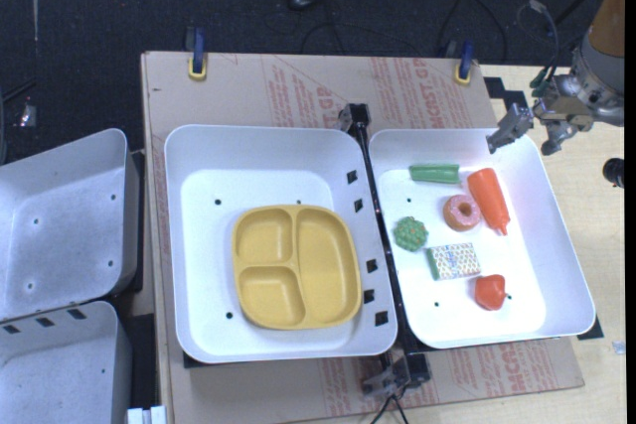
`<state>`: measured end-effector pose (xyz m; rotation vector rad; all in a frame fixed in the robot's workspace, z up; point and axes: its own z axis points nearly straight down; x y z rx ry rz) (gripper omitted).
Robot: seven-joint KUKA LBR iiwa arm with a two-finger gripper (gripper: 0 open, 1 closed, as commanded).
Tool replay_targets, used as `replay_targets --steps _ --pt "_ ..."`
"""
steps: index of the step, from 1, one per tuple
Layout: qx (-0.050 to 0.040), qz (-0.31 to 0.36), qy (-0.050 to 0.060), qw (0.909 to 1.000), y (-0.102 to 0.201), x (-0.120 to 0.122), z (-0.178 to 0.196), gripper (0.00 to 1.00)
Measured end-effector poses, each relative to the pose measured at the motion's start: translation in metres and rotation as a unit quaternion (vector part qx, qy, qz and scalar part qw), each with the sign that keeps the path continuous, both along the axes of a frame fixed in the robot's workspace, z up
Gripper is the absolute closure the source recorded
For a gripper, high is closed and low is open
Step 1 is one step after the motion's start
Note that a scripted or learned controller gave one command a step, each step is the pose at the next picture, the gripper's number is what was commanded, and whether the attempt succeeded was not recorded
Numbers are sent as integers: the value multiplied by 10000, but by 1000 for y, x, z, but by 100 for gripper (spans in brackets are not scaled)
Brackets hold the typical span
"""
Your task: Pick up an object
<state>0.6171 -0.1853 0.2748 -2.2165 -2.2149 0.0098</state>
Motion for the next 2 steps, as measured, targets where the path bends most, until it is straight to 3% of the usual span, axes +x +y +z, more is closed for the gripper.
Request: replay_targets --steps 1,2 --pt "-10 12 -52 10000 0 2 6 0" --pt "-6 3 -32 10000 1 1 -37 0"
